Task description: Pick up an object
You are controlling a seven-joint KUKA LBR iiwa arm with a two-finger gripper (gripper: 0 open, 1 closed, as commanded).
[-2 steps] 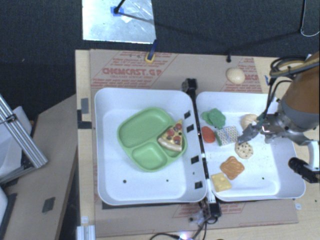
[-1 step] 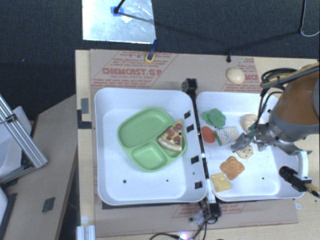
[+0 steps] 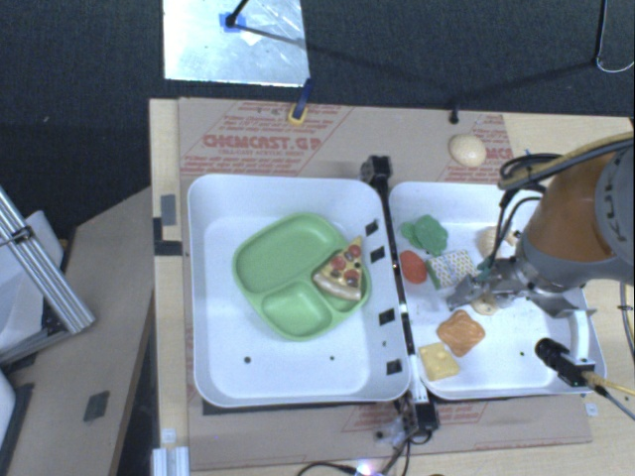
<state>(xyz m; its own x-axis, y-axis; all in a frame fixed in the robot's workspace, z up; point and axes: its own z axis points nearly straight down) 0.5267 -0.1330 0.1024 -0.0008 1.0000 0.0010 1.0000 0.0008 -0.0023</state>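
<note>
Down in the right bin (image 3: 516, 370), the gripper (image 3: 464, 293) hangs low over the toys, its jaws seemingly a little parted with nothing between them, though the view is too coarse to be sure. Just beyond its tips lies a speckled pale block (image 3: 452, 265), with a red piece (image 3: 413, 266) and green broccoli (image 3: 429, 233) further out. Beneath the tips sits an orange piece (image 3: 461, 331), a yellow one (image 3: 439, 361) beside it.

Robotics lab (bench (image 3: 248, 127) with white bins (image 3: 213, 296))
</note>
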